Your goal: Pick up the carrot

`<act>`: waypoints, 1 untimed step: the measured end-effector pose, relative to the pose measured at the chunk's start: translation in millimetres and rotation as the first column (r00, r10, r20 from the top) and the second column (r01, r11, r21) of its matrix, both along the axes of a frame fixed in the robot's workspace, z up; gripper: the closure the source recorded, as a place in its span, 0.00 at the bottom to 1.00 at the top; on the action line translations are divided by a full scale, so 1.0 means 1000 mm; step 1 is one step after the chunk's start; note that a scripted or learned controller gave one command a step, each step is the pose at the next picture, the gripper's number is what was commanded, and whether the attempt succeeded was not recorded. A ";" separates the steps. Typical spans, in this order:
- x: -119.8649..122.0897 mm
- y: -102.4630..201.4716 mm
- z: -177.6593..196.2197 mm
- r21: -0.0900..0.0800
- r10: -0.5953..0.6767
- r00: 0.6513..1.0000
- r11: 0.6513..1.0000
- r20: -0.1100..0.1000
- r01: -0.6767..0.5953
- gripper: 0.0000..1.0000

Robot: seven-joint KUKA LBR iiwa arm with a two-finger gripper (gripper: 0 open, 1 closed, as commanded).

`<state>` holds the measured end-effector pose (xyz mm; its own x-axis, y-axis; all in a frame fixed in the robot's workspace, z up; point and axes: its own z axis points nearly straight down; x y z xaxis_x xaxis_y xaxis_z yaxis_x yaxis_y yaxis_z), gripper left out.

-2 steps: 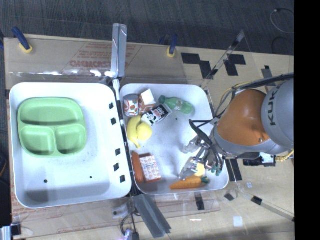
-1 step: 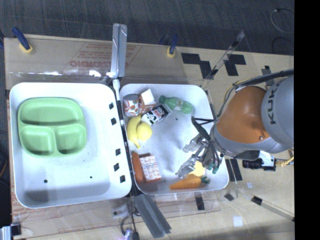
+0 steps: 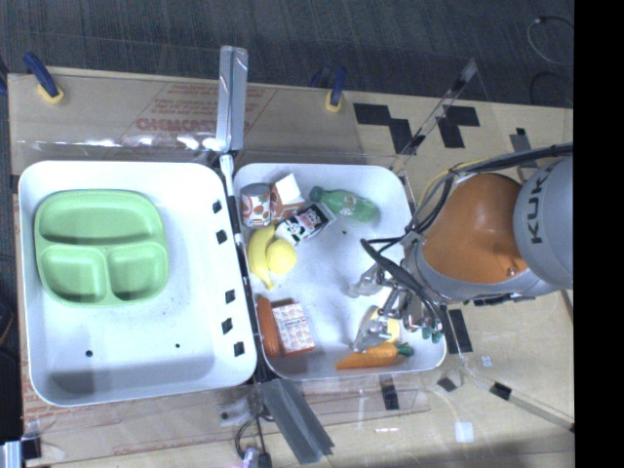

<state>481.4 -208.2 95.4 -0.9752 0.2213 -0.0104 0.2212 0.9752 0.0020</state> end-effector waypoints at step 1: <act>0.000 0.000 0.010 -0.001 0.004 1.000 1.000 -0.001 -0.004 1.00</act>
